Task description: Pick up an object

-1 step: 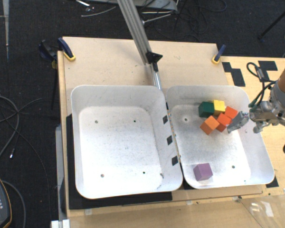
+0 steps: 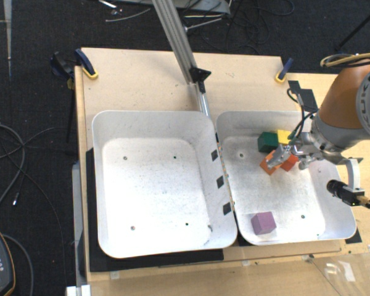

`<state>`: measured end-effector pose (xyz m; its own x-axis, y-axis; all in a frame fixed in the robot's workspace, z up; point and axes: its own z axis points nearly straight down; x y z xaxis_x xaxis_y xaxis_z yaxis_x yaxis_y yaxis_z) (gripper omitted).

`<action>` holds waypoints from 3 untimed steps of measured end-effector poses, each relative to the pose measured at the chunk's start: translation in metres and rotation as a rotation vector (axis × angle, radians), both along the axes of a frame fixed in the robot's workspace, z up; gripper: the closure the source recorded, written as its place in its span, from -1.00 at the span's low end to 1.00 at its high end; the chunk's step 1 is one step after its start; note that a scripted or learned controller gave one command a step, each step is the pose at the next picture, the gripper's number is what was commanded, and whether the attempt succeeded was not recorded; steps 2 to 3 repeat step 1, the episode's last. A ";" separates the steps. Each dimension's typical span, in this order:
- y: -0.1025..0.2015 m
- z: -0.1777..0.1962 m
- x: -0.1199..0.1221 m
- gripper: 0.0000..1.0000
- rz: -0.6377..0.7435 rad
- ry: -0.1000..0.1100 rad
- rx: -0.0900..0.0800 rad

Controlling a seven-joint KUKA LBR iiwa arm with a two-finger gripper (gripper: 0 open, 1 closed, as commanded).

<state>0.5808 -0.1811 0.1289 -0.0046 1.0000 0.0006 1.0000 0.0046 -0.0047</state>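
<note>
Right of frame, right bin (image 2: pixel 246 125): my fingers (image 2: pixel 288 155) close on an orange block (image 2: pixel 276 161), tilted. Green block (image 2: pixel 267 142) and yellow block (image 2: pixel 283 135) just above; purple cube (image 2: pixel 263 222) lower down.

Even, diffuse light falls from overhead, bright on the two shallow white plastic bins (image 2: pixel 154 184), whose floors look nearly washed out. The pale wooden surface (image 2: pixel 142 82) is softly lit, while the dark floor (image 2: pixel 31 103) around it stays dim. Shadows are faint and short. The picture is slightly soft and grainy, with little visible edge distortion.
</note>
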 end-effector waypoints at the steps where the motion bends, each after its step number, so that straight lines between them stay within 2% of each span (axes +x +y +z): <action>1: 0.016 -0.020 0.059 -1.00 -0.008 -0.010 -0.005; 3: 0.016 -0.020 0.059 -1.00 -0.008 -0.010 -0.005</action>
